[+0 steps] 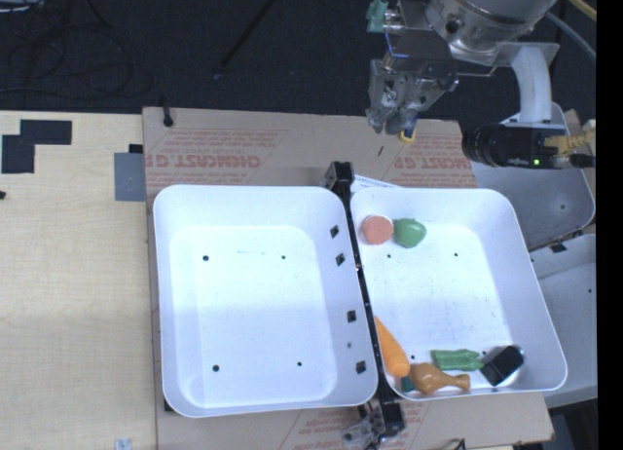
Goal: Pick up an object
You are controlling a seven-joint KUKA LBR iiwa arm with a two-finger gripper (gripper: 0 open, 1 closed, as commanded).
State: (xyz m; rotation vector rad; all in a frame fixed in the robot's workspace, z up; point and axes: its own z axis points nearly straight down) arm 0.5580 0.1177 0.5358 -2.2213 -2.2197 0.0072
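Observation:
My gripper (398, 125) hangs high above the back edge of the right bin (531, 273), with nothing seen between its fingers. In that bin, near the back left, a pink round piece (377, 230) lies beside a green round piece (410, 233). Along the bin's front left wall lies an orange carrot (390, 346). Next to it at the front are a brown drumstick-shaped toy (437, 378), a green flat piece (455, 359) and a black block (502, 365).
The left bin (170, 243) stands beside the right one, joined by a black divider strip (352, 263). Both rest on a cardboard sheet (243, 146) over the wooden bench. Dark cables lie at the back.

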